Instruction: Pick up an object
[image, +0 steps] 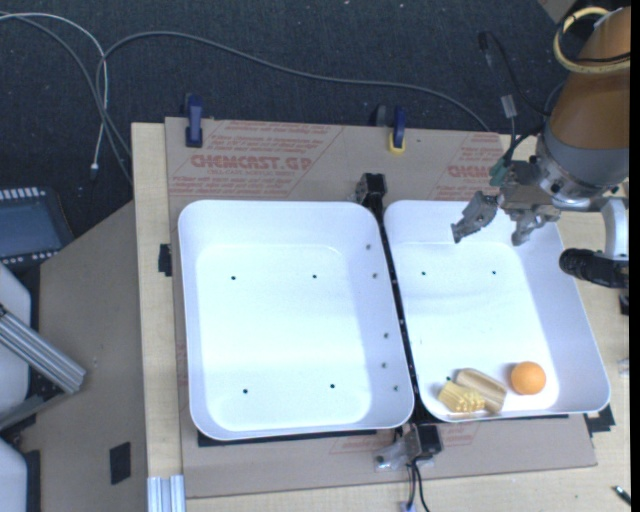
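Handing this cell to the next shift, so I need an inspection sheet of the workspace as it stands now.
Surface: brown board bearing the left bin and the right bin, side by side.
Job's things: orange ball, tan block and yellow corn piece, all at the right bin's near edge, close together.
Clutter: nothing seen.
Grippers: gripper open, fingers spread, holding nothing, above the right bin's far end, apart from the three things.
Cables: white cable on the floor beyond the board; black cable near the arm.
Surroundings: dark carpet; blue clamps on the board's far edge.
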